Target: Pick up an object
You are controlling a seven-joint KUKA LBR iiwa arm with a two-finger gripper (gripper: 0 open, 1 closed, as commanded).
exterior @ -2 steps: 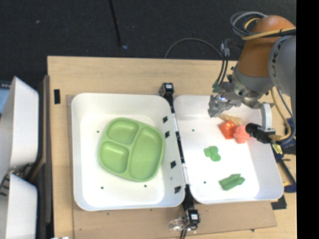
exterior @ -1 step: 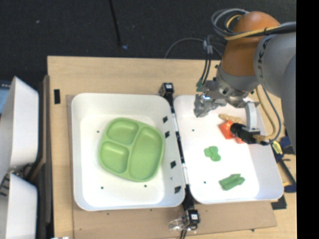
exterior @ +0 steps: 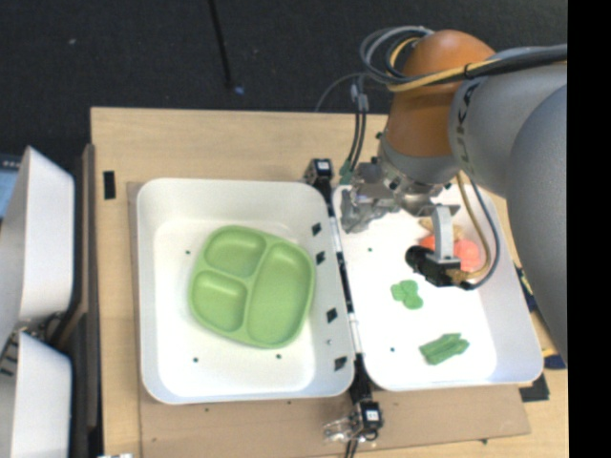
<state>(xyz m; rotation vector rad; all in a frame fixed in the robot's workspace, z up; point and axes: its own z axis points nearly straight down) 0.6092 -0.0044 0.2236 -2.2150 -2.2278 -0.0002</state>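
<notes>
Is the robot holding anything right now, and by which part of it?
It cannot be told. The gripper hangs over the top-left corner of the right bin; the green pieces and the pink object lie apart from it.

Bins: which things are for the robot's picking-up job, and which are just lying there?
Job, likely: gripper over the right bin; small green piece; longer green piece; pink thing, partly hidden.
Lying about: green divided plate in the left bin, away from the gripper.
</notes>
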